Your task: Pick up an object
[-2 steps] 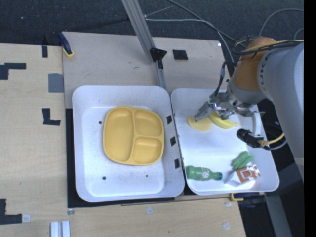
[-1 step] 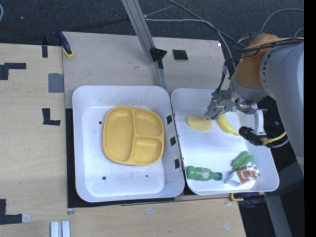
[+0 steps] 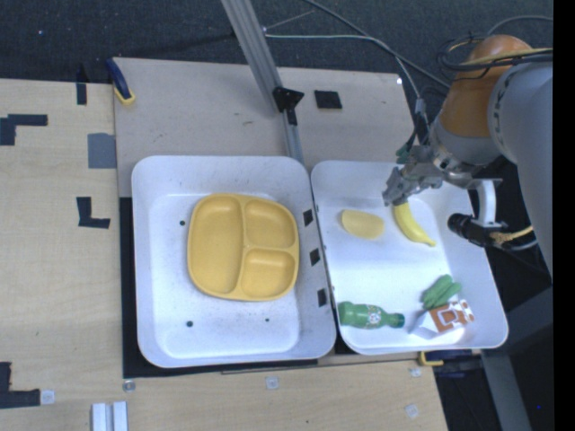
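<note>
The right bin (image 3: 355, 272) holds a yellow banana (image 3: 413, 224), a pale yellow oval piece (image 3: 361, 224), a green bottle (image 3: 369, 315) lying on its side, and a green leafy toy (image 3: 438, 291) next to an orange and white carton (image 3: 447, 316). My gripper (image 3: 398, 196) hangs over the far part of this bin, its tips right at the upper end of the banana. Nothing shows between its tips.
The left bin (image 3: 162, 268) carries a yellow divided plate (image 3: 243, 246). A slanted metal pole (image 3: 260, 52) crosses the bench behind the bins. Cables trail near the arm at the upper right. A blue and yellow clamp (image 3: 119, 81) sits at the bench's far left corner.
</note>
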### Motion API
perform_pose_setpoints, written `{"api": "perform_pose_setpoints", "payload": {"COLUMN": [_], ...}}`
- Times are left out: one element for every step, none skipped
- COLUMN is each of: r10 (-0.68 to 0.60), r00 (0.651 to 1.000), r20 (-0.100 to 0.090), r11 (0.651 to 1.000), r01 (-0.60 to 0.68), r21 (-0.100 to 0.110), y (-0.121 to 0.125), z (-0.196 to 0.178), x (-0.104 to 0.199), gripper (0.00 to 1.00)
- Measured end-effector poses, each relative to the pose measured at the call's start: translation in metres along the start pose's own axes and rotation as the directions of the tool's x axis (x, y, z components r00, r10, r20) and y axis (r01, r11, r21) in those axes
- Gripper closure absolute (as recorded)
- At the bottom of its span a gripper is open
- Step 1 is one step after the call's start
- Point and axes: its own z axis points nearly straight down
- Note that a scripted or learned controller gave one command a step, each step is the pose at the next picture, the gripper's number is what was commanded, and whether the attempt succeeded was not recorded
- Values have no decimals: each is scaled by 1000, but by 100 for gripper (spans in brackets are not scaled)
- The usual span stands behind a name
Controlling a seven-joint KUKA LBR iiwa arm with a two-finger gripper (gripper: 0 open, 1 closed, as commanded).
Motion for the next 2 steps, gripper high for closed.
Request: {"api": "perform_pose_setpoints", "payload": {"r10": [-1,-5], "r00": [1000,1000], "r20": [0,-2], "r11": [1000,1000], "r01": [1,5], "r21": [-2,2], "y": [1,-8], "z": [-53,-60], "x": [0,64], "gripper": [100,100]}}
